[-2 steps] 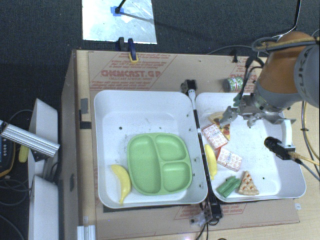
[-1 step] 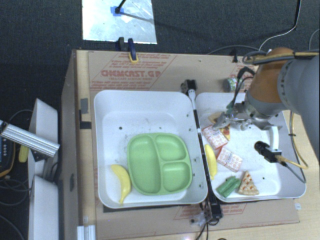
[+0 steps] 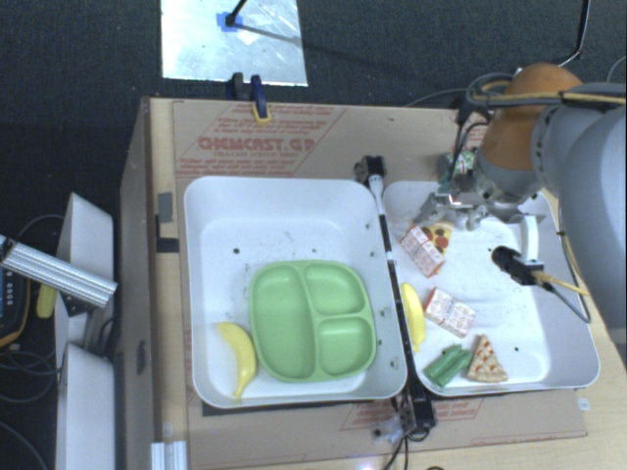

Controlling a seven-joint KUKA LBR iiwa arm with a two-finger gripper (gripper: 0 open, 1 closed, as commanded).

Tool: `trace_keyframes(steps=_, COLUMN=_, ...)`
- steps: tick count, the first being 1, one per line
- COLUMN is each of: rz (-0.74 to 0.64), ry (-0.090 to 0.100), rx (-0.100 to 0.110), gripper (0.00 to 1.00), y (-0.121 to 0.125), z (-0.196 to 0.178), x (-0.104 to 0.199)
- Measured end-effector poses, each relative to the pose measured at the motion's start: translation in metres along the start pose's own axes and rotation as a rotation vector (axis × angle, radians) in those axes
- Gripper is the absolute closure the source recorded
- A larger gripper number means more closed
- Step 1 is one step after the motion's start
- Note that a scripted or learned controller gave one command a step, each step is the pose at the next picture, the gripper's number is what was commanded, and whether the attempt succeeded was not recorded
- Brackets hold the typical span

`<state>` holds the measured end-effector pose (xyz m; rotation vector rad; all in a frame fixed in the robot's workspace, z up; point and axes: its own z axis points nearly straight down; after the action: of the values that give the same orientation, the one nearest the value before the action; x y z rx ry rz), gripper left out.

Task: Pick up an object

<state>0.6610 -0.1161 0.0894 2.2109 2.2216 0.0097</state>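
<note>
The gripper [image 3: 453, 211] is seen over the back of the right bin [image 3: 578, 355], with its metal fingers spread apart and nothing pinched between them. Just in front of it and a little to the left, a pink-and-white block [image 3: 423, 250] lies on the bin floor. It is a small box-shaped piece, chequered in pink and white squares and lying at a slant. A small red-and-yellow piece [image 3: 443, 233] is seen touching its back edge. Nearer the front, a second chequered block [image 3: 450, 312], a yellow banana [image 3: 413, 316], a green piece [image 3: 447, 365] and a pizza slice [image 3: 485, 360] are spread out. In the left bin [image 3: 225, 213], a green divided plate [image 3: 313, 319] and a second banana [image 3: 238, 355] are laid side by side.
</note>
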Motion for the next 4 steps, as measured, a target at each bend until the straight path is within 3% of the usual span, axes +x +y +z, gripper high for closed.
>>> trace_keyframes(steps=2, rz=-0.001, ry=0.0, rx=0.008, gripper=0.0, y=-0.007, z=0.005, x=0.03)
trace_keyframes(steps=3, rz=0.0, ry=0.001, rx=0.006, gripper=0.0, y=0.009, z=-0.01, x=0.031)
trace_keyframes(steps=4, rz=0.0, ry=0.0, rx=0.008, gripper=0.0, y=0.008, z=0.005, x=0.033)
